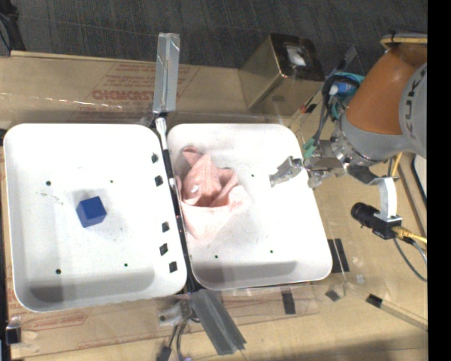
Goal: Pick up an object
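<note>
Cloth (208, 192), pink and crumpled, is what we find toward the left side of the right bin (301, 256), close to the divider between the two bins. We see its folds bunched highest at its upper left edge (the rest spreads flatter toward the bin's middle). To its right, near the bin's upper right rim, the gripper (284, 171) hangs well apart from the fabric, with nothing between its fingers; whether the jaws stand apart or together we cannot tell from this angle. The grey arm (376, 119) with its orange band reaches in from the frame's right. In the left bin (30, 277), a small blue cube (92, 210) rests left of center.
</note>
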You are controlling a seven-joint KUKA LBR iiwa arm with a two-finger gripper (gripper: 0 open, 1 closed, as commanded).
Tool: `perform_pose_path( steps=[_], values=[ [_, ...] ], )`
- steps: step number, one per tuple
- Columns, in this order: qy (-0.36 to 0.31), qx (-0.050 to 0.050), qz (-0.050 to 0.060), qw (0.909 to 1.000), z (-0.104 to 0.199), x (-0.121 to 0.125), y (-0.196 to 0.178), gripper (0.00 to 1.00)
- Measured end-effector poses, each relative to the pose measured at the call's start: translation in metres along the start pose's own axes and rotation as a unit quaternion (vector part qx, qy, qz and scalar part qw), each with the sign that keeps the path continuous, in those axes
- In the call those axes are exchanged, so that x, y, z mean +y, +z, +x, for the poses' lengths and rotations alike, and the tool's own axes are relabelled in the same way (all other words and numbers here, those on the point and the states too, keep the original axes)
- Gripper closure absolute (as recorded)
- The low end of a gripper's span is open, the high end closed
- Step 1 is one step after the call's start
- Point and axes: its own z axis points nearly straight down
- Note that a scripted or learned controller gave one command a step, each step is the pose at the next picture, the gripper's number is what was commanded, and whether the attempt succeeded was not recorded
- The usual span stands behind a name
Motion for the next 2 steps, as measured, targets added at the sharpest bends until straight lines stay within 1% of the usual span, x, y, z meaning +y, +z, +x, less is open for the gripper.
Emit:
perform_pose_path(
  steps=[1, 2],
  values=[
    [0.004, -0.001, -0.004, 1.0, 0.0606, 0.0449, 0.1453, 0.0],
    [0.002, 0.0, -0.001, 1.0, 0.0613, 0.0449, 0.1374, 1.0]
  ],
)
